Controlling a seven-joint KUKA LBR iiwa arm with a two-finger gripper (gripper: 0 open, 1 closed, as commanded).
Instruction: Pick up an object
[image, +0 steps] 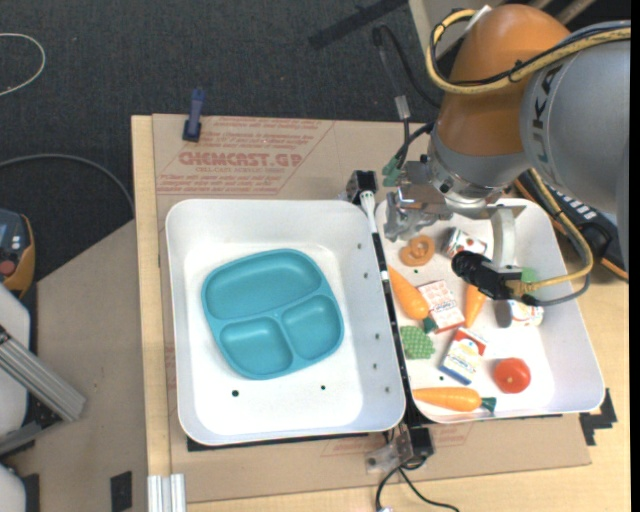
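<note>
A brown cardboard sheet (250, 150) covers the bench, with dark carpet (150, 60) beyond it.

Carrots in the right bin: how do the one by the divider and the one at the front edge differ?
The divider carrot lies diagonally, upper in the bin; the front carrot lies nearly level along the front rim. The front one shows a green stem end; the divider one's isn't visible. Both are orange and tapered.

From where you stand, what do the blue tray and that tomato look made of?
The blue tray looks like moulded plastic: one even teal colour, smooth rounded compartments, a soft sheen. The tomato seems to be a plastic toy: uniform glossy red with a small highlight, though soft rubber can't be ruled out.
</note>
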